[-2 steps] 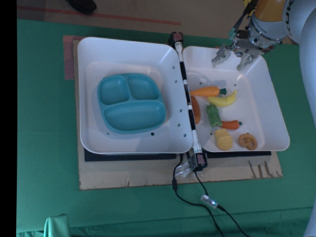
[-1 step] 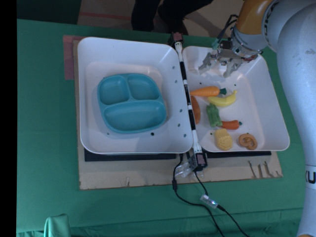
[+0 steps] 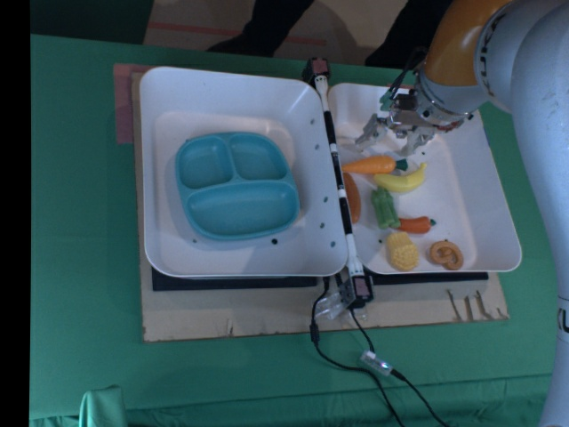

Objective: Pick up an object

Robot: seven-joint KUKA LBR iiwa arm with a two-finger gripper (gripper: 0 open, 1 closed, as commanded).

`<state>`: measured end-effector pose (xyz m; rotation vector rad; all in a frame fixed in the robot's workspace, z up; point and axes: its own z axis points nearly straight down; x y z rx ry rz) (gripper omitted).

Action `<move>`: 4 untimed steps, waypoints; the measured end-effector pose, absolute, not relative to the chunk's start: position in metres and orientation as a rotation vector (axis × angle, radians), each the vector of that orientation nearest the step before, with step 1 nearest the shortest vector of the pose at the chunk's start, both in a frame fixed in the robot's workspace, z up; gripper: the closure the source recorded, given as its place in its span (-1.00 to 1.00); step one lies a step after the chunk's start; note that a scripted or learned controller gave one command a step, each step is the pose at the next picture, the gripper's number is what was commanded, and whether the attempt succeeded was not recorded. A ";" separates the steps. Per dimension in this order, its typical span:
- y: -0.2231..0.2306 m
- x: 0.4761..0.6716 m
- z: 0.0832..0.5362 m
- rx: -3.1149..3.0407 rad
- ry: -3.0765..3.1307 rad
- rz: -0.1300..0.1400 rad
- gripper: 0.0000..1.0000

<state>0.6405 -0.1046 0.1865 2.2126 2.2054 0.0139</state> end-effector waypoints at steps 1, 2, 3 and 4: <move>-0.100 0.613 0.187 2.212 2.203 0.016 -1.00; -0.100 0.613 0.187 2.212 2.204 0.017 -1.00; -0.100 0.613 0.187 2.212 2.204 0.017 -1.00; -0.101 0.569 0.187 2.210 2.203 0.019 -1.00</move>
